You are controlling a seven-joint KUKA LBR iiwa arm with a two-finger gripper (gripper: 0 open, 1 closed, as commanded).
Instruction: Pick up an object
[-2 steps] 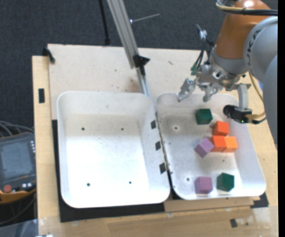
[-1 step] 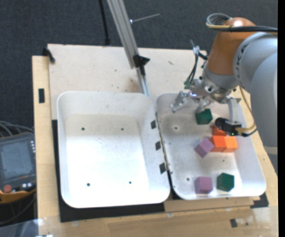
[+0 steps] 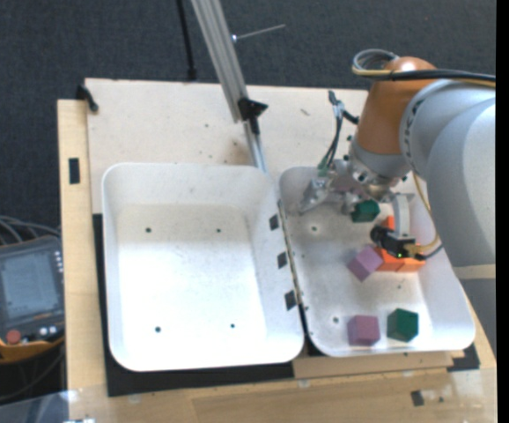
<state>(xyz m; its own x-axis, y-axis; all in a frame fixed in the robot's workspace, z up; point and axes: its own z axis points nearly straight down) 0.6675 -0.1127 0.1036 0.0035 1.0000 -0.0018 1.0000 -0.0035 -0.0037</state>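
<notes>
Front purple cube [image 3: 363, 329] lies well apart from gripper [image 3: 318, 192], state indeterminable; closing here risks grasping only bare right bin [image 3: 325, 258] floor.

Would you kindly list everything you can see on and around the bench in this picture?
left bin: one, white, bench's left side
right bin: one, white, beside the left bin
purple blocks: two, purple, right bin, one central, one at the front
green blocks: two, green, right bin, one at the front, one at the back
orange object: one, orange, right bin, beside the central purple block
bench: one, pale wood
metal rail: one, silver, behind the bins
teach pendant: one, grey, left of the bench
arm: one, grey with orange band, from the right
gripper: one, metallic, over the right bin's back
</notes>
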